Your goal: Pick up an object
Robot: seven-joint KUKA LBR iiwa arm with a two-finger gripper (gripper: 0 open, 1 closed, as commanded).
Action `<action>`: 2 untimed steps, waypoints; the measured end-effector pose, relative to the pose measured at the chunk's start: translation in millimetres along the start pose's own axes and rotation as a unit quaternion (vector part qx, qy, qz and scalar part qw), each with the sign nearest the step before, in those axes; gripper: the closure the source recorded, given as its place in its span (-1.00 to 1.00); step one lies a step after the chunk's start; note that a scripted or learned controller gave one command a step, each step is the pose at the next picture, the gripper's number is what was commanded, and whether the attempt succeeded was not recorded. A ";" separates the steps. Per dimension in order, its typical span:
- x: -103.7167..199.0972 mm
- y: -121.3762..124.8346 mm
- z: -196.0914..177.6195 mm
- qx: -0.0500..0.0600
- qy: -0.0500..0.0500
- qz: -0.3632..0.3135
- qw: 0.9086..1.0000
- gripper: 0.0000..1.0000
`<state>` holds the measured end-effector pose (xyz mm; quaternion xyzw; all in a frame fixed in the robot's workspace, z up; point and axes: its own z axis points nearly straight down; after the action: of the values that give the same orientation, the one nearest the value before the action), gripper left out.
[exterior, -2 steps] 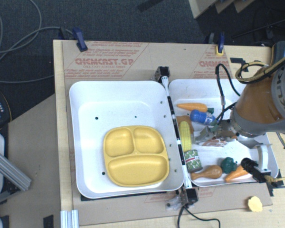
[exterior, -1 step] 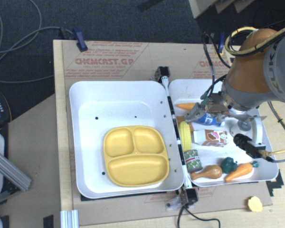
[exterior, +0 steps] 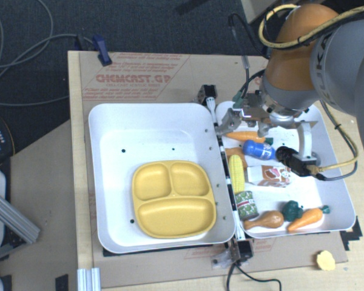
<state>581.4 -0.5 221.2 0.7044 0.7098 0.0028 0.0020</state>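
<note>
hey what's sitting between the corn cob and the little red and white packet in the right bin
In the camera view, bare white bin floor lies between the corn cob and the red and white packet; the blue bottle sits just above that gap.

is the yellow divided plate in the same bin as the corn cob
No, the yellow divided plate lies in the left bin, while the corn cob lies in the right bin with the other toy foods.

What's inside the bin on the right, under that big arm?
The right bin holds a corn cob, a blue bottle, two carrots, a pear, a green can and a small packet. The arm covers the bin's far end.
</note>
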 end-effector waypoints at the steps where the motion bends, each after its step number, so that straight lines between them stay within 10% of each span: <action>1: -9.3 -42.4 -21.0 0.005 0.000 0.004 1.000 1.00; 2: 6.3 -33.8 -1.3 0.005 -0.001 0.003 1.000 1.00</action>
<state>547.5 5.6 222.3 0.7066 0.7076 -0.0013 -0.0014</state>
